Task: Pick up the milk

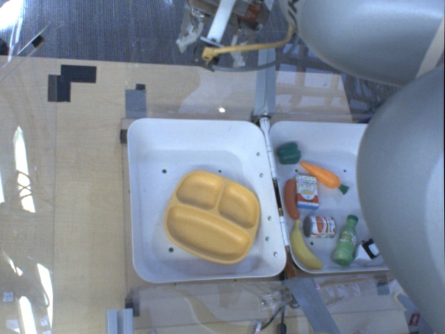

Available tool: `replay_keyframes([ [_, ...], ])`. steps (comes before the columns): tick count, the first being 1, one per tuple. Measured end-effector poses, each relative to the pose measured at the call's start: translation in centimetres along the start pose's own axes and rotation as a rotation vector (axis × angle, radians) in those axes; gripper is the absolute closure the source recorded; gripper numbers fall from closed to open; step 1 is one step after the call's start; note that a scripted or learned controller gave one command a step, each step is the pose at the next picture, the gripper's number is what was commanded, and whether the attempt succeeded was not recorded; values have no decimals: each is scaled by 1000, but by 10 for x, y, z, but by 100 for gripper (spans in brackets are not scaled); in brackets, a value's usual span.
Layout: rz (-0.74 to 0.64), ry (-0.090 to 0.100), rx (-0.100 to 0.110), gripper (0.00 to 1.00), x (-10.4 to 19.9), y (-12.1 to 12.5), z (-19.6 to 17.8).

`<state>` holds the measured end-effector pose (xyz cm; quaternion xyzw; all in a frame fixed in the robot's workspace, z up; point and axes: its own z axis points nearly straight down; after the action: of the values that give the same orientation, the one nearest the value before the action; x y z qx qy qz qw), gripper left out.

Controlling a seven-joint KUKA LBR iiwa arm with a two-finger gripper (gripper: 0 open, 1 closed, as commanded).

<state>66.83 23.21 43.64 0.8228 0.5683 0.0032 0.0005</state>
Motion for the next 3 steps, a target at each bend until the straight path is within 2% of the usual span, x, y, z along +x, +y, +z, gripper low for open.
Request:
replay_keyframes([
  [1,-25,-3,4,0,0,-1,125],
  [2,58,-4,5,0,-31,-91,217],
  [3,-153,8,-13,0,-47,-128,329],
])
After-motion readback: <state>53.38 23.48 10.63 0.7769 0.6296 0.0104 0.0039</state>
